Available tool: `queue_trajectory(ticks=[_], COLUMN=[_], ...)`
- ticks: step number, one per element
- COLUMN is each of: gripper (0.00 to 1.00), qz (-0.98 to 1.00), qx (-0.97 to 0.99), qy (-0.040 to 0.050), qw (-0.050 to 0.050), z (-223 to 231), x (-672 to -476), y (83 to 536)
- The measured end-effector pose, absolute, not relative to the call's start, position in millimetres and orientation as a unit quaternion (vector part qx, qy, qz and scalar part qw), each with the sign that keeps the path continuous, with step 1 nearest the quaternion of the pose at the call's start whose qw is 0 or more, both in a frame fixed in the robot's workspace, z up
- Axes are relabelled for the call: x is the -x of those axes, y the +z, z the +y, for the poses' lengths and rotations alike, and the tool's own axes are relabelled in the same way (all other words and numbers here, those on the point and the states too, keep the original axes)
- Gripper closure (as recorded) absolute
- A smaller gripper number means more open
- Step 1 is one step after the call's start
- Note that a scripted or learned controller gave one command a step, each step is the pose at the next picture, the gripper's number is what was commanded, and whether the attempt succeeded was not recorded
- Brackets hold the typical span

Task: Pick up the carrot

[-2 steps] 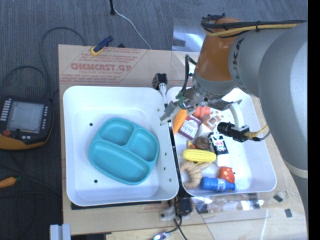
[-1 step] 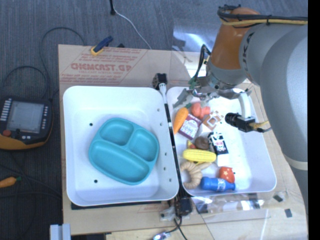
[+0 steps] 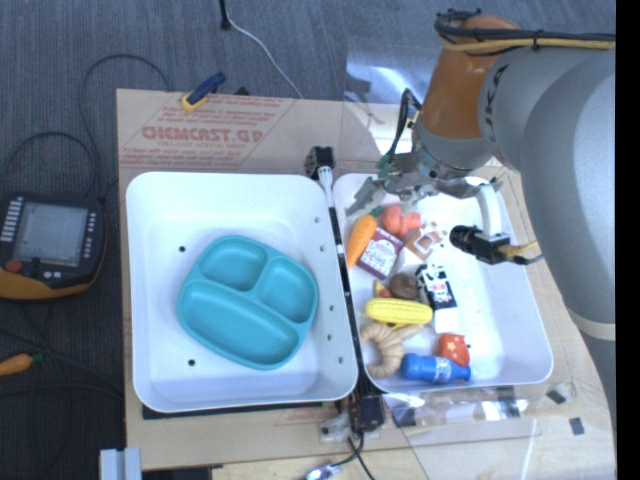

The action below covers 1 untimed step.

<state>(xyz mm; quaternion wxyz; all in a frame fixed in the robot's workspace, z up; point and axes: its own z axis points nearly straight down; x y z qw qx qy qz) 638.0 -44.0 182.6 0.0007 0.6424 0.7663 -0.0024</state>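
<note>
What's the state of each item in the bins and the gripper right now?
carrot: lying in the right bin against its left wall, not gripped
gripper: low over the right bin's far end, just above the carrot
blue divided plate: upright in the left bin, nothing in its compartments
corn cob: lying on its side
blue bottle: lying on its side
purple packet: lying beside the carrot

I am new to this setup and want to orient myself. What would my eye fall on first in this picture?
First the big grey arm with the orange band, coming in from the right, its tool low over the far end of the right bin. Next the blue divided plate, alone in the left bin. Then the crowded toys in the right bin: the carrot by the divider, a corn cob, a blue bottle.
</note>
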Motion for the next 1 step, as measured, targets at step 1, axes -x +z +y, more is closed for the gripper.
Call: queue_trajectory(ticks=[1], gripper=[0.0], qz=[0.718], qx=[-0.696], qy=[-0.0002], qw=[0.003], z=[-91.8], x=[-643.5], y=[110.5])
